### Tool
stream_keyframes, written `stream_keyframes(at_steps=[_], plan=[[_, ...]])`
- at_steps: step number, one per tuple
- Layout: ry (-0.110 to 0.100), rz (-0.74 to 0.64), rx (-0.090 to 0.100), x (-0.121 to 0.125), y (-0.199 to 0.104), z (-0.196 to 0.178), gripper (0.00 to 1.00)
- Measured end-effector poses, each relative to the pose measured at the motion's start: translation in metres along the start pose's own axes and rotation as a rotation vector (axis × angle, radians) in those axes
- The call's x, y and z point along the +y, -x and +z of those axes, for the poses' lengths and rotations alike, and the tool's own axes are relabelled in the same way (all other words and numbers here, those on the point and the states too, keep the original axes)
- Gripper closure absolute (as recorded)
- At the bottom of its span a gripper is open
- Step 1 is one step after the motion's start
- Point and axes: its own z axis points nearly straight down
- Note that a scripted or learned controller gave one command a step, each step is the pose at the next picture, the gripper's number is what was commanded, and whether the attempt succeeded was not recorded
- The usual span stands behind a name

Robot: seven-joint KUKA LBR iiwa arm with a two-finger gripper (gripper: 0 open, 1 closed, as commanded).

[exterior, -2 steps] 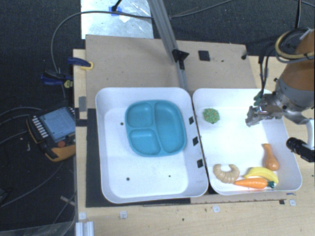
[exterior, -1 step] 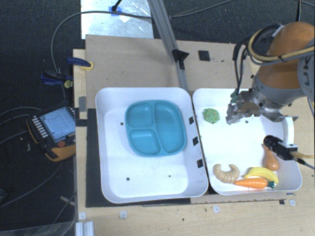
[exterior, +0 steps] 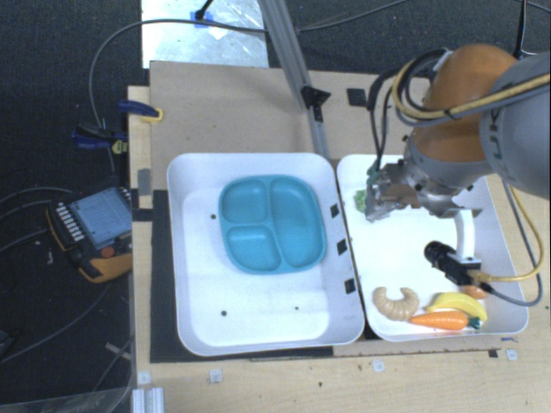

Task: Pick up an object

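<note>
The gripper hangs low at the upper-left corner of the right bin, close against the wall it shares with the left bin. A small green object shows at its 9 o'clock side, touching or just beside it; I cannot tell whether that object is gripped, and the gripper's state is hidden from this slant. The other candidates lie toward 5 o'clock from the gripper, bunched along the bin's near wall: a tan croissant, an orange carrot lying 9 to 3, and a yellow banana just above the carrot. Open white floor separates them from the gripper. The blue divided plate sits at 9 o'clock in the left bin.
</note>
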Motion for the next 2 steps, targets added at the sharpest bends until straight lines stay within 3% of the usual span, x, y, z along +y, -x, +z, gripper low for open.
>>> stream_keyframes(at_steps=[2], plan=[[0.002,-0.001,0.0,0.012,-0.115,0.004,1.0]])
